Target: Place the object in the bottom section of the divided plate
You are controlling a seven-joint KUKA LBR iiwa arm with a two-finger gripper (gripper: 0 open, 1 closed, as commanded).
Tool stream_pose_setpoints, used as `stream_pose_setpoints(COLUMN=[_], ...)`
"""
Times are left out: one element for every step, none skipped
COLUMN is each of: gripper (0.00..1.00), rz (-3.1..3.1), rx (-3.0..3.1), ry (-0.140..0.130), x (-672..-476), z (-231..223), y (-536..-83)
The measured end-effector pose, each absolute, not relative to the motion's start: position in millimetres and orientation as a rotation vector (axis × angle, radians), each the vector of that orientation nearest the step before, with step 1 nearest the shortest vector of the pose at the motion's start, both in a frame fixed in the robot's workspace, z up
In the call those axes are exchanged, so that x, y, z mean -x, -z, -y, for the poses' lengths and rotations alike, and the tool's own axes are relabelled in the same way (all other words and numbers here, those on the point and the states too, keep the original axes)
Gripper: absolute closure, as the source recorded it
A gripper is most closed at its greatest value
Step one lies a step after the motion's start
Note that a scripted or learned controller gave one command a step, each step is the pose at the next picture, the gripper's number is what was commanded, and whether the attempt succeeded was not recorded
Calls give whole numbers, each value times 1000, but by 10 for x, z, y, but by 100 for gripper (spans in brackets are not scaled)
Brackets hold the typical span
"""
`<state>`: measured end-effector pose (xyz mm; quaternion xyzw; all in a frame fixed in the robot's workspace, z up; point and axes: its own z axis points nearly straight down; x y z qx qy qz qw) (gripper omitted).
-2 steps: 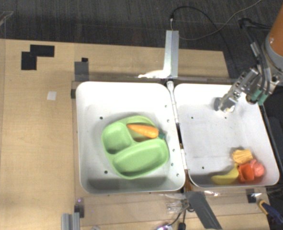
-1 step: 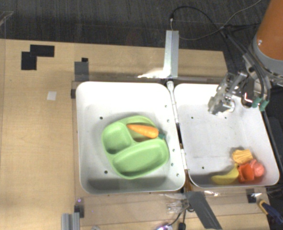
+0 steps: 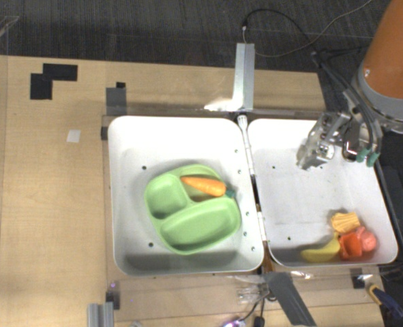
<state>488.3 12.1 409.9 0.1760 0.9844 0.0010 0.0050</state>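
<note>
A green divided plate (image 3: 191,213) lies in the left bin (image 3: 129,182). An orange carrot (image 3: 204,185) rests in its upper right section; the large bottom section holds nothing. In the right bin's (image 3: 290,203) lower right corner sit a yellow banana (image 3: 322,252), a red tomato-like piece (image 3: 356,242) and a yellow-orange piece (image 3: 345,221). My gripper (image 3: 315,152) hangs over the upper part of the right bin, well above and left of those pieces, with nothing seen between its fingers.
A metal post (image 3: 245,77) stands behind the seam between the bins. The arm's orange band (image 3: 392,39) fills the top right. Cables run over the dark floor at the back. Wooden bench lies to the left.
</note>
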Motion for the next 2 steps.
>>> stream_pose_setpoints(gripper=[100,100], rz=[-3084,-3075], rx=[-530,-518], ry=[-1,-2], x=[-4882,-4901], z=[733,722], y=[-4375,-4506])
